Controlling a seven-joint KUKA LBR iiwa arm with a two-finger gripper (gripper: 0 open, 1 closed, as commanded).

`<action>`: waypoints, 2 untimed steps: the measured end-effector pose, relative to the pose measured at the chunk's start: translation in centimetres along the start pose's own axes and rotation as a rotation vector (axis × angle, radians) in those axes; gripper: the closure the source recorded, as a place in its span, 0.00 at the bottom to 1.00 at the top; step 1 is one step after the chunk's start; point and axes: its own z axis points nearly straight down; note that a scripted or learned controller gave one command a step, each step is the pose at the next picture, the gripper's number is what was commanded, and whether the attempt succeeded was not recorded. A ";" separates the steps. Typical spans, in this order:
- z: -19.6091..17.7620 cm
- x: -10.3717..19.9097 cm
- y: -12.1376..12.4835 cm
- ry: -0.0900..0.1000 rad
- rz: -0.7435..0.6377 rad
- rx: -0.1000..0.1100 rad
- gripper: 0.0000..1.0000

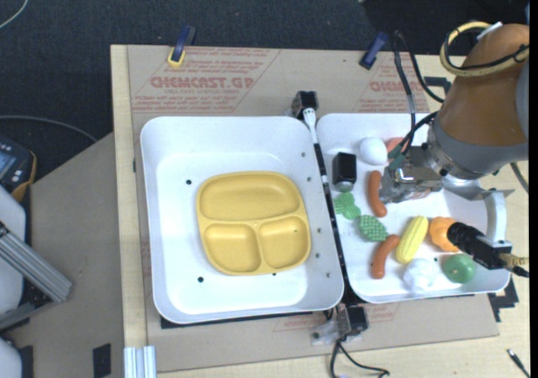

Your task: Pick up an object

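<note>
White plastic forms both bins. The left bin (pixel 160 200) contains a yellow divided tray (pixel 250 221) lying flat near its centre. The right bin (pixel 357 284) contains the candidate objects. My gripper (pixel 398 189) is positioned low over the right bin, near its centre. Finger state: I cannot tell whether they are apart or together, and no object is visibly clamped between them. An orange sausage (pixel 376 193) lies just beside my gripper on the side nearer the left bin. A white egg (pixel 371 149) and a black block (pixel 344 170) sit toward the far end. A green leafy piece (pixel 346 205) and a green waffle-textured piece (pixel 372 228) lie near the dividing wall. A yellow corn cob (pixel 411 238), a second sausage (pixel 383 256), a white lump (pixel 418 275) and a green ball (pixel 459 268) occupy the near end.
</note>
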 end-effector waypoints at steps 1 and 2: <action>0.5 -1.8 1.0 -0.004 0.006 -0.004 1.00; 0.6 -0.6 1.5 -0.003 0.003 -0.004 1.00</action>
